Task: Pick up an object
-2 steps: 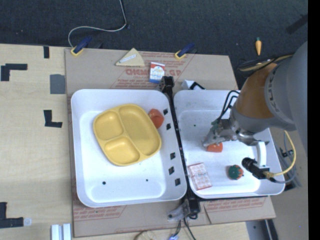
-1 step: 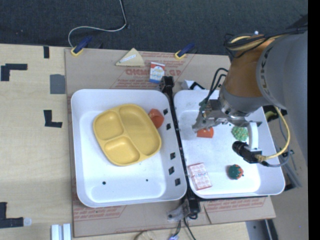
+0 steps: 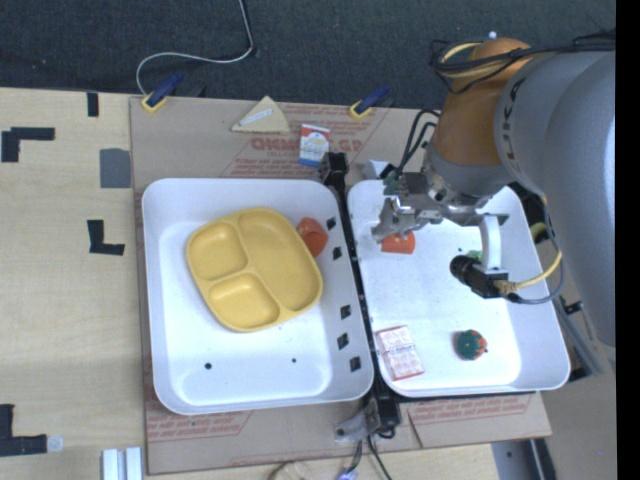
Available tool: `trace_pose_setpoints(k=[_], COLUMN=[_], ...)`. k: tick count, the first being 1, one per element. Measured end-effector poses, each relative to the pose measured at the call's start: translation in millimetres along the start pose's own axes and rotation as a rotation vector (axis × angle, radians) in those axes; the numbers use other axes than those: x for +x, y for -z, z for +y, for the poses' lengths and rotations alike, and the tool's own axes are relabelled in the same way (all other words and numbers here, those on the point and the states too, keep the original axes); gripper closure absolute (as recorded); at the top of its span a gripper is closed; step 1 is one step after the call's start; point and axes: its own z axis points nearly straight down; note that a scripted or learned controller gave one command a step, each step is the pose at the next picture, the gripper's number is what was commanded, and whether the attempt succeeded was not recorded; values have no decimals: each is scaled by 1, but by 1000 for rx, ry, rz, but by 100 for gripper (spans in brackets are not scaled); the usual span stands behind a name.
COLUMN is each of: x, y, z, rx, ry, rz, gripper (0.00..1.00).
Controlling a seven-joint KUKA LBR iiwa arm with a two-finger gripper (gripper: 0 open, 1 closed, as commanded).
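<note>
Fingers (image 3: 398,226) directly above orange block (image 3: 400,243), right bin (image 3: 540,368).

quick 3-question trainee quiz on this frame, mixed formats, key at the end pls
1. True or false: the yellow divided tray lies in the right bin.
2. Which thing lies nearest the right bin's front edge? A) small red-patterned packet B) orange block C) orange-red piece beside the tray
3. Fill in: the gripper hangs over the ____ block in the right bin.

Key: 1 false, it lies in the left bin. 2 A. 3 orange.
</note>
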Motion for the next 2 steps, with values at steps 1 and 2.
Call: trace_pose_setpoints(k=[1,2], x=[56,42], y=[-15,27], z=[19,37], rx=[1,-2], ry=[1,0], rz=[1,-1], gripper=[100,100])
